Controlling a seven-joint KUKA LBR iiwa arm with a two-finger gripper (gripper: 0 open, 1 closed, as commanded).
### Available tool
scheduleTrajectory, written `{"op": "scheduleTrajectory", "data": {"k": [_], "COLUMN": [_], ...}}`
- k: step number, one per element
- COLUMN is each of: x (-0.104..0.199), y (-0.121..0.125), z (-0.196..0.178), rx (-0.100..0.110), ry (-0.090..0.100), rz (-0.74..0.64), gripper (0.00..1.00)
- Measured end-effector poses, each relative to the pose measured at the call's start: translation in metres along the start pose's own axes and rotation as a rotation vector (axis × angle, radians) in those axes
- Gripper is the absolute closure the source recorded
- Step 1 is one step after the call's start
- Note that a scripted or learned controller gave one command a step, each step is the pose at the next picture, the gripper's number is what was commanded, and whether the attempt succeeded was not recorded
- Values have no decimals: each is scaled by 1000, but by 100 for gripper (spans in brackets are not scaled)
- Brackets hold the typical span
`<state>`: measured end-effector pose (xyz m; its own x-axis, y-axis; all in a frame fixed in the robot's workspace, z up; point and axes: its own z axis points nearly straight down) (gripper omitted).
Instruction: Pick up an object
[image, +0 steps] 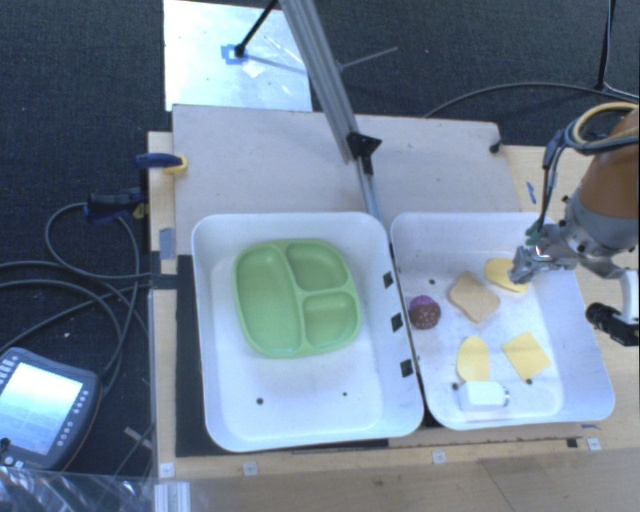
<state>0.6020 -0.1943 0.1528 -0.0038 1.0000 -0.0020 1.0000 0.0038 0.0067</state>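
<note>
In the right bin (590, 390) lie several small objects: a tan bread slice (473, 297), a round brown and purple piece (424, 313), a yellow half-round piece (473, 359), a yellow square slice (526, 355), a white block (484, 394) and a yellow round piece (503, 274). My gripper (527, 264) hangs at the bin's far right, right over the edge of the yellow round piece. Whether it touches that piece is not clear from this slant.
The left bin (300, 400) holds a green divided tray (297, 297). A slanted metal pole (335, 90) crosses the bench behind the bins. Black clips (396, 322) sit on the rims between the bins. Cables and a pendant (40, 405) lie left of the bench.
</note>
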Motion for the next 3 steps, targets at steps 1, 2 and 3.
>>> {"op": "scheduleTrajectory", "data": {"k": [1,2,3], "x": [-3,-3,51], "y": [6,8,20], "z": [-45,-100,-88], "rx": [0,-2,4], "ry": [0,-1,3], "rz": [-2,-3,-7], "gripper": [100,100,100]}}
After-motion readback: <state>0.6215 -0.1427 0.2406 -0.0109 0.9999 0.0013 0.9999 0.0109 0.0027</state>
